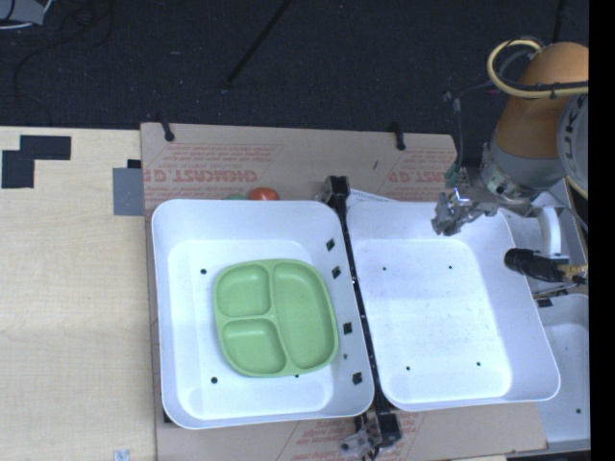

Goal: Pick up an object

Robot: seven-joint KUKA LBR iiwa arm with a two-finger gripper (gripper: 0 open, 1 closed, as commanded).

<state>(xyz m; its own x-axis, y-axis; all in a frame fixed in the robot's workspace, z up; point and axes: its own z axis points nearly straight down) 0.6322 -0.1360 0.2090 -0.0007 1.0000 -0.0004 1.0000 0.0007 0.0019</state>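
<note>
A green divided plate (276, 317) lies flat in the left bin (183, 229), so a good pick would likely pinch its raised rim, while the gripper (450, 214) hovers well apart over the right bin's (538, 353) far edge, carrying nothing visible, its opening impossible to judge.

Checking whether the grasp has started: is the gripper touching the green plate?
Apart. The camera view shows the gripper at the right bin's far edge, while the green plate lies in the left bin.
</note>
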